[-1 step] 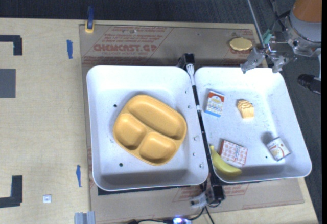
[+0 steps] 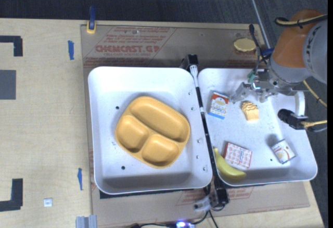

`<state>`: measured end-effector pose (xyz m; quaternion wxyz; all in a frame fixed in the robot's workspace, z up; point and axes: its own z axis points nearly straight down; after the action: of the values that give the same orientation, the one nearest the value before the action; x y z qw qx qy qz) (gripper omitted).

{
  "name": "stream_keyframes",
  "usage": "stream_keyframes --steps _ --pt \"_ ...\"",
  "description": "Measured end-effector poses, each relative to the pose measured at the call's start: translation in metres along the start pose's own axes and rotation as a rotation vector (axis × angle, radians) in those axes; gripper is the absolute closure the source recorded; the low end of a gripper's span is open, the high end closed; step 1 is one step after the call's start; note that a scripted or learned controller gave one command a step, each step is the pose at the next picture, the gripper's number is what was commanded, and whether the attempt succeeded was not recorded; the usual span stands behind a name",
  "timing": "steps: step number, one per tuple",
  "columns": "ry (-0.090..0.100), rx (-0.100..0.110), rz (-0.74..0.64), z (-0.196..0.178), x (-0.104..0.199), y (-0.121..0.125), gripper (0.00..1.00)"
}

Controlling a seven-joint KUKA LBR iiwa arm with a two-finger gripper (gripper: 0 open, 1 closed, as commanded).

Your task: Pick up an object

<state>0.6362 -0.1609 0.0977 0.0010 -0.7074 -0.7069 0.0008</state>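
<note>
My gripper [image 2: 250, 95] hangs over the back of the right bin [image 2: 307, 167], at the end of the grey arm with its orange band [image 2: 294, 45]. Its fingers are open with nothing between them. Just in front of the fingertips a small yellow block [image 2: 250, 111] lies on the bin floor, apart from them. Left of it is a white, orange and blue carton [image 2: 219, 105]. Nearer the front lie a red-and-white box [image 2: 238, 155], a banana [image 2: 227, 167] by the front left corner, and a small white carton [image 2: 282, 151] at the right.
The left bin [image 2: 104, 86] holds a large yellow sectioned tray [image 2: 151, 130] turned upside down. A black divider bar [image 2: 200, 112] runs between the bins. A black cable fitting [image 2: 291, 117] hangs over the right bin's right side. A tan disc [image 2: 243, 45] lies on the cardboard behind.
</note>
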Motion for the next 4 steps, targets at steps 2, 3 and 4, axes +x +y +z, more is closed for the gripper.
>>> stream_keyframes --steps 2,3,4 --pt "0.000 -0.005 0.000 0.012 0.059 -0.156 0.00" --pt "-0.002 -0.008 0.001 0.012 0.067 -0.155 0.00" --pt "-0.004 -0.015 0.001 0.001 0.067 -0.153 1.00"
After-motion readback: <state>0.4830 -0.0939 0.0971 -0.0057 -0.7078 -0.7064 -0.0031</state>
